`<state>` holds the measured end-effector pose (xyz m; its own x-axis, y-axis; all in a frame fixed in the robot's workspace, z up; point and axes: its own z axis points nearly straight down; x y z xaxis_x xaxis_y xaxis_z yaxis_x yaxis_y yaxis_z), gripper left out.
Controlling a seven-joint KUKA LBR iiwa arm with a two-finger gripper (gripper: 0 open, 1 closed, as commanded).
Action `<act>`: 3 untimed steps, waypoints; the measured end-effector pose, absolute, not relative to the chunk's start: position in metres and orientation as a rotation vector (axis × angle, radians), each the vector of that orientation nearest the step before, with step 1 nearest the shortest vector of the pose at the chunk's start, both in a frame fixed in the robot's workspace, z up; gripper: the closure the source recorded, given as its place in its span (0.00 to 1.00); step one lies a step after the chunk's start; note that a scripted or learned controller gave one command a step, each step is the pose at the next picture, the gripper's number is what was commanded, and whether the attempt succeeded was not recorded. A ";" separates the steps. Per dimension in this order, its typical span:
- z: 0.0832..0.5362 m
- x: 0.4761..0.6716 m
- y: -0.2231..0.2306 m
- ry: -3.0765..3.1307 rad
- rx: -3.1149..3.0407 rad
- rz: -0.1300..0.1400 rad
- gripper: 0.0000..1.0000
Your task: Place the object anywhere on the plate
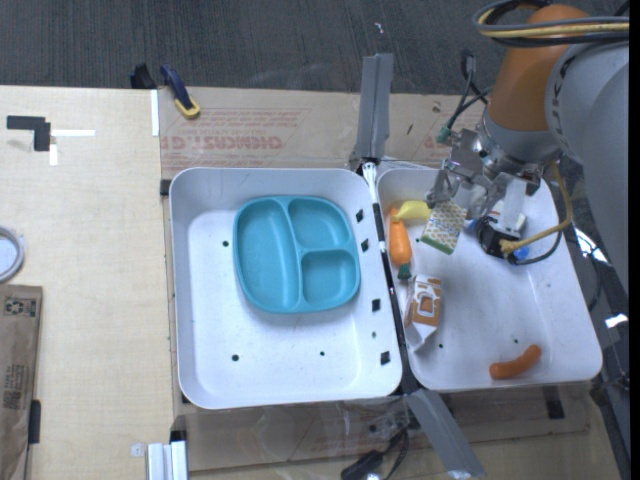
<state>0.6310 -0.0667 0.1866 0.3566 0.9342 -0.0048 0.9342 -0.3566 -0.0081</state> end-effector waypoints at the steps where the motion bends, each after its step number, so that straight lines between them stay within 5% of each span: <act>1: 0.190 0.645 0.012 -1.713 -2.630 0.012 1.00; 2: 0.197 0.635 0.082 -1.882 -2.512 0.013 1.00; 3: 0.197 0.635 0.082 -1.882 -2.512 0.013 0.00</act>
